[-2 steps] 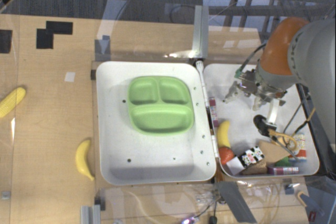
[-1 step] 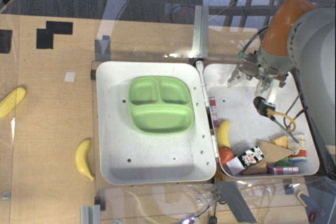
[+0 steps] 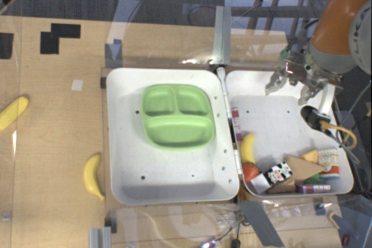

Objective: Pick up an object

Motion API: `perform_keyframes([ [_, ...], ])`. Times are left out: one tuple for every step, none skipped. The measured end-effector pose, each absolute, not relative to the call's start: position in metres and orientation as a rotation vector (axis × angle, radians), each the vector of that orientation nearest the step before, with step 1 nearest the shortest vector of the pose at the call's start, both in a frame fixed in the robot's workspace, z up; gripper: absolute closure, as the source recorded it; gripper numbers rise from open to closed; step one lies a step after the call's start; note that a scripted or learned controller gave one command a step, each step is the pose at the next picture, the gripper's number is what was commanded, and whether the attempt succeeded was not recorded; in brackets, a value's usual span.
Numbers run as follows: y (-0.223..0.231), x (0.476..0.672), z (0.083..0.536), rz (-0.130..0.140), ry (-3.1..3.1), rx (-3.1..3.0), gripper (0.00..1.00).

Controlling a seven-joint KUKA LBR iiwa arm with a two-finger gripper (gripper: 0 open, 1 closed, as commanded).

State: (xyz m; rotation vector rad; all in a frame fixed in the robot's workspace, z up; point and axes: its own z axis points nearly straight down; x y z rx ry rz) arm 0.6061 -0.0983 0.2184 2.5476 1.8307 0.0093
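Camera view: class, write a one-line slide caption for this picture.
End effector, open, hovers over right bin, its toys heaped at the near edge; green tray fills left bin.

Matt green plastic plate (image 3: 177,115), wooden bench (image 3: 52,142)

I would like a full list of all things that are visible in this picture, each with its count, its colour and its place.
bins: 2, white, side by side on the bench
divided plate: 1, green, in the left bin
banana: 1, yellow, in the right bin, by its left wall
round item: 1, red, right bin, just below that banana
black-and-white item: 1, right bin, near the front edge
brown wedge: 1, right bin, front right, among small items too blurred to name
banana on the bench: 1, yellow, left of the left bin
corn cob: 1, yellow, far left edge of the bench
black marks: 2, on the bench, top left
arm: 1, grey and orange, top right
gripper: 1, open, above the back of the right bin, holding nothing
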Motion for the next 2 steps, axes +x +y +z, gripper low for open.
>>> perform_keyframes([
  [-0.083, 0.613, 0.096, 0.008, 1.979, 2.436, 0.0],
  [-0.119, 0.572, 0.09, 0.014, 1.963, 2.442, 0.0],
])
